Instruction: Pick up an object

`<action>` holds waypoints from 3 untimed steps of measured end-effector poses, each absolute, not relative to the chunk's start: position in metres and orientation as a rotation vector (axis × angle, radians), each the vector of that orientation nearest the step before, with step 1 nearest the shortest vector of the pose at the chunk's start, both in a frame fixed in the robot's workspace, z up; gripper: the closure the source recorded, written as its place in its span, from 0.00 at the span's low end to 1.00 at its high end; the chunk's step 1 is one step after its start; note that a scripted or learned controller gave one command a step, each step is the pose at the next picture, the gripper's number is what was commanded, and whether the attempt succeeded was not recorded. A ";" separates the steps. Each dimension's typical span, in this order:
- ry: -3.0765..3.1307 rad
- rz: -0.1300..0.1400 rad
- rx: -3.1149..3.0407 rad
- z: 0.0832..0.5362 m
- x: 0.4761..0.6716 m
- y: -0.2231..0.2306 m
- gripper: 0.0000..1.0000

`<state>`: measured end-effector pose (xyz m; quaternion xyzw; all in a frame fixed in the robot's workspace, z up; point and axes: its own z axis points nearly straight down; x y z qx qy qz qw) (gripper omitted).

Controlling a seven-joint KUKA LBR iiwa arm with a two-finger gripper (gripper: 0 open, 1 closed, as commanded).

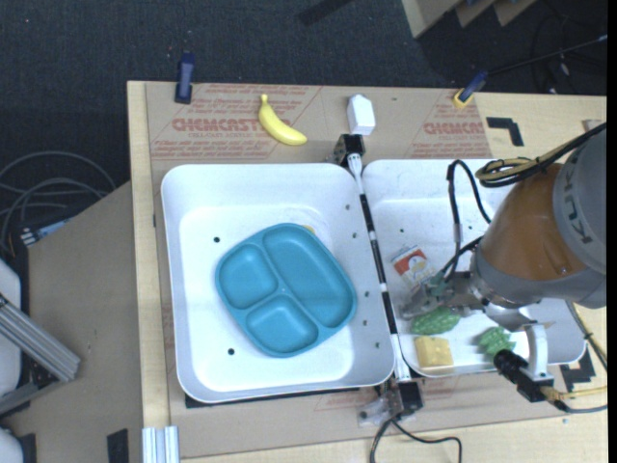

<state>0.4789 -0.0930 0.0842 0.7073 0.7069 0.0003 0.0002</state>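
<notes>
My gripper [431, 297] is low in the right bin [424, 201], near that bin's left wall. Right below it lies a dark green piece [437, 321], touching or nearly touching it. A small red and white item [410, 261] lies just beyond the gripper. A yellow block [434, 353] sits at the bin's front edge, and a light green piece [494, 339] lies to its right. The orange band of the arm [525, 234] covers much of the bin's right half.
The left bin [193, 210] holds a blue divided plate [282, 288]. On the bench behind the bins lie a yellow banana [280, 125] and a white block [361, 114]. A black cable [461, 186] loops over the right bin.
</notes>
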 end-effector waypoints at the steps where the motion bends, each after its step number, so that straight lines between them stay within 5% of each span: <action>1: 2.221 0.001 2.222 0.084 0.479 -0.091 0.00; 3: 2.223 0.001 2.221 0.084 0.479 -0.093 0.00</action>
